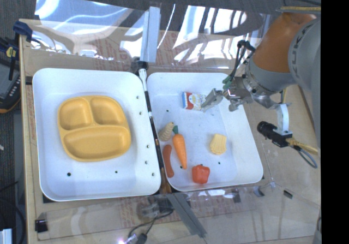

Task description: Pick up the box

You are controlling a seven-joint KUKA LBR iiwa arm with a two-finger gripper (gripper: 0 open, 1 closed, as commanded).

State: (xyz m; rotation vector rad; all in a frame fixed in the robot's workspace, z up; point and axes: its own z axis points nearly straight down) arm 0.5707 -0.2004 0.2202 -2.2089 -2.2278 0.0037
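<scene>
over the right bin point(242, 169), gripper point(210, 101) just beside the box point(190, 100), can't tell its grip, carrot point(180, 150) and pepper point(200, 173) nearer, yellow plate point(94, 128) in left bin point(43, 177)

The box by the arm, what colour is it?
The box is white with red, in the camera view.

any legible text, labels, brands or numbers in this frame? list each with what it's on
None legible.
Box, beside the gripper in the right bin: red and white printing, too small and blurred to read.
Yellow tray in the left bin: no marking visible.
Carrot, yellow block, red pepper: no text.
</scene>
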